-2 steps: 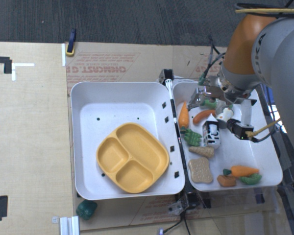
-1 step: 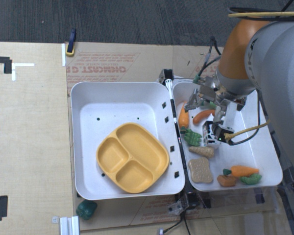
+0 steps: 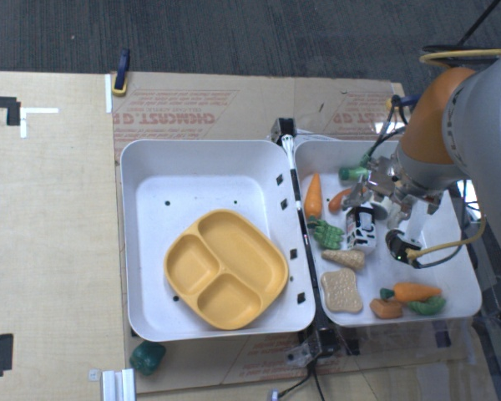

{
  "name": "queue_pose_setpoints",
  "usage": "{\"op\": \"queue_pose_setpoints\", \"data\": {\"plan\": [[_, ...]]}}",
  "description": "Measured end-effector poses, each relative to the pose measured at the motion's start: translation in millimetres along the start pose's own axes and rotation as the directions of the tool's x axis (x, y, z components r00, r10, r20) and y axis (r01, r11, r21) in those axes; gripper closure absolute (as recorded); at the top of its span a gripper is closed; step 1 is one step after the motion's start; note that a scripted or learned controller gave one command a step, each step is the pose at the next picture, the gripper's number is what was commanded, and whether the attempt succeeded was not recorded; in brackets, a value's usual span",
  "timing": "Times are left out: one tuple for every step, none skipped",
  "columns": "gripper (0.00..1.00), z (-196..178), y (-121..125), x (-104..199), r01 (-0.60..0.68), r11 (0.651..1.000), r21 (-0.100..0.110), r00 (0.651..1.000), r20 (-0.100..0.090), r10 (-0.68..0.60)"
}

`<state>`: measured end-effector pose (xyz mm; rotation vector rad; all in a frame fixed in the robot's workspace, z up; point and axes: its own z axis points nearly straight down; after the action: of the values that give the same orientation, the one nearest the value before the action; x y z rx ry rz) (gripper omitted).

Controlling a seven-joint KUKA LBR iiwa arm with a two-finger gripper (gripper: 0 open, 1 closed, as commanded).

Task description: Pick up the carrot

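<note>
Orange carrot (image 3: 314, 195), green-topped, lying lengthwise against the left wall of the right bin (image 3: 463, 303), tip toward twelve o'clock, leafy end toward six; likely parked there by the wall after rolling, so reachable from one side alone. At three o'clock from it, close by, the jaws (image 3: 363, 224) of the grey arm (image 3: 463, 124), hanging low over a black-and-white toy; whether spread or pinched, cannot tell, hidden by the black housing. Nothing seen between them, so no claim of a hold. Just under the carrot's leafy end, a green leafy toy (image 3: 326, 235), touching or nearly so; a likely obstacle on a descent. At five o'clock from the carrot, two pale bread slices (image 3: 342, 289). Far at four o'clock, in the bin's near right corner, a second orange carrot-like piece (image 3: 416, 291) beside a green pod (image 3: 427, 306), a possible decoy for the program. Left bin (image 3: 142, 224) at nine o'clock, holding a yellow divided plate (image 3: 225, 267). Judged: approach under way, grasp not yet made, a shift toward nine o'clock needed.
</note>
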<state>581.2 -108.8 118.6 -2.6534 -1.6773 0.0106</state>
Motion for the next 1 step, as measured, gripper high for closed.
{"op": "queue_pose_setpoints", "data": {"plan": [[0.0, -72.8, -4.3, 95.9, 0.082, 0.997, -0.003, 0.997, -0.001, -0.082]]}}
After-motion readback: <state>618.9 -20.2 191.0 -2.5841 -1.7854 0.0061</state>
